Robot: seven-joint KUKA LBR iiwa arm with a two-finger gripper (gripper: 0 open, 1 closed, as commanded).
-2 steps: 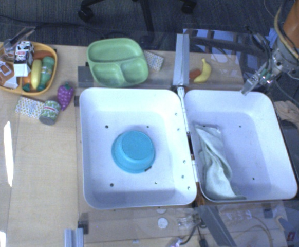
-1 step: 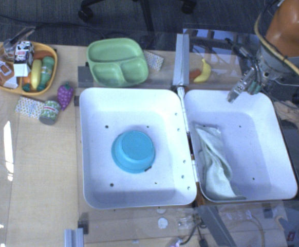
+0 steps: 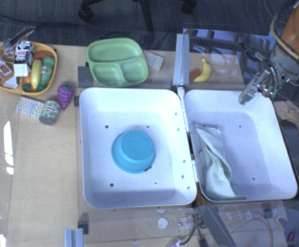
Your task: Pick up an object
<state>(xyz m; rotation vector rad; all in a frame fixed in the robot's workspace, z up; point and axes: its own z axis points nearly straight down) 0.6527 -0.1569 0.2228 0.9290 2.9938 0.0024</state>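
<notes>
Crumpled pale cloth (image 3: 214,164) in right bin (image 3: 273,138), blue bowl (image 3: 133,151) in left bin (image 3: 98,138), pincer (image 3: 250,93) state unclear.

The arm (image 3: 293,30) was grey with a rounded orange band above the wrist, thin dark cables looping round it, and it narrowed to a small metal gripper (image 3: 250,94) of pale, slim fingers with tiny specks of red and green on the wrist block behind.
</notes>
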